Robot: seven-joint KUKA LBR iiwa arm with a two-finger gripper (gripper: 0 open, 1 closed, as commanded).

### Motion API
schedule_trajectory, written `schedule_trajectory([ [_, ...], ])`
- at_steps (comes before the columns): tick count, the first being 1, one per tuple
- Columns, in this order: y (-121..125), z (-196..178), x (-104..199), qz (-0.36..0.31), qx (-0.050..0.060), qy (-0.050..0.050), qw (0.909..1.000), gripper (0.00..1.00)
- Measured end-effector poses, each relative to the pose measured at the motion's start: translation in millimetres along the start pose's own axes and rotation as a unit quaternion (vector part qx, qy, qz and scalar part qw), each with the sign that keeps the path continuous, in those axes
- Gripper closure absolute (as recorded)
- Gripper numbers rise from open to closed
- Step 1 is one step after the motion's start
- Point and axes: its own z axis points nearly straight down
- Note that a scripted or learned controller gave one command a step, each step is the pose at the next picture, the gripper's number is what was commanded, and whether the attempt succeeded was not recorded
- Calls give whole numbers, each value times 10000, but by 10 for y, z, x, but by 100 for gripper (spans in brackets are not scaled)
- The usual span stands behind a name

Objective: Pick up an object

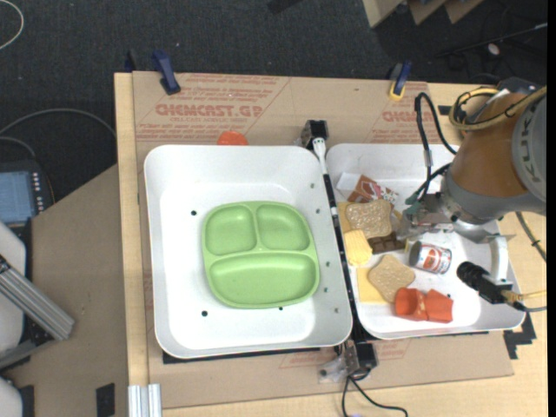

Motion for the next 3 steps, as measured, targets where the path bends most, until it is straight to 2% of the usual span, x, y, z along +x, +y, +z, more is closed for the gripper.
schedule_trajectory([
  [1,-12,21,10,-5,22,10,10000,0],
  [2,927,195,-31,-65,193,34,9998,0],
  [3,86,174,-96,5,125,40,9999,0],
])
